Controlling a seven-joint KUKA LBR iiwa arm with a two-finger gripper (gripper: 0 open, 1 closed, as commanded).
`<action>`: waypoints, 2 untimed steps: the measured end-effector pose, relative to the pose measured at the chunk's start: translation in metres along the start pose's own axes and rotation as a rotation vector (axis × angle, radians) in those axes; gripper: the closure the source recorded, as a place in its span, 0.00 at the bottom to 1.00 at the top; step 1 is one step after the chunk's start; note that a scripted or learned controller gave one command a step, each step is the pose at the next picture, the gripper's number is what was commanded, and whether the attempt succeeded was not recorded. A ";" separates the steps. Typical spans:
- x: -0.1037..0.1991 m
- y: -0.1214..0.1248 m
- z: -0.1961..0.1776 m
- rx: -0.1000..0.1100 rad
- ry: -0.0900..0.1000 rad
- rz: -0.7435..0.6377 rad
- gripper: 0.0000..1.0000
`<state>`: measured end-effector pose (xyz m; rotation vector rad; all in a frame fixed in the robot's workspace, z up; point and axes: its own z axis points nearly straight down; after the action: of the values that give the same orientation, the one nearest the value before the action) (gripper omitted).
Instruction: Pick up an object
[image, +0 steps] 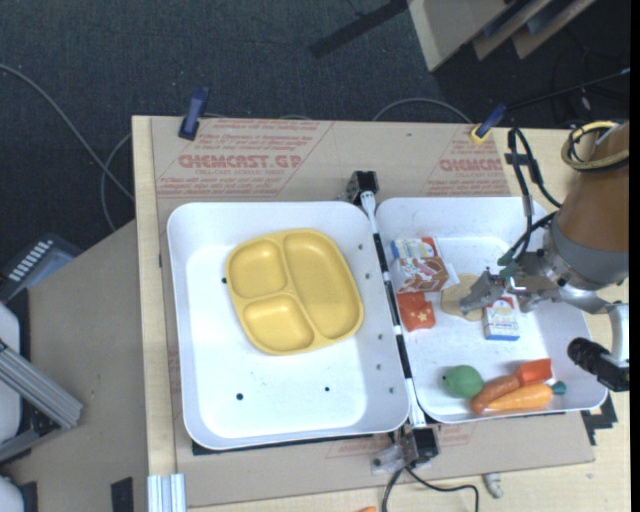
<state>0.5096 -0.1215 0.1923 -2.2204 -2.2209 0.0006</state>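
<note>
White carton (503, 321) lies just beside the gripper (492, 291).

In the right of the frame you see a small white carton with a blue base (503, 319), lying flat. Just left of it lies a flat tan disc (459, 298). Lower right, an orange plastic carrot (512, 397) lies beside a green ball (462, 381).

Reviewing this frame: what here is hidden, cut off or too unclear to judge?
- Gripper: in the camera view its fingers blur into the arm's dark hardware, so open or shut is unreadable, as is any contact with the small box.
- Tan object: partly covered by the gripper; its identity is unclear.
- Snack packet: print too small to read.
- Arm: cut off by the right edge.
</note>
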 end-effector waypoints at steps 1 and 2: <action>-0.048 0.065 0.100 -0.003 -0.002 0.001 0.00; -0.084 0.034 0.105 -0.004 -0.002 0.001 0.00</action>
<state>0.5436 -0.2056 0.0868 -2.2246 -2.2225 -0.0016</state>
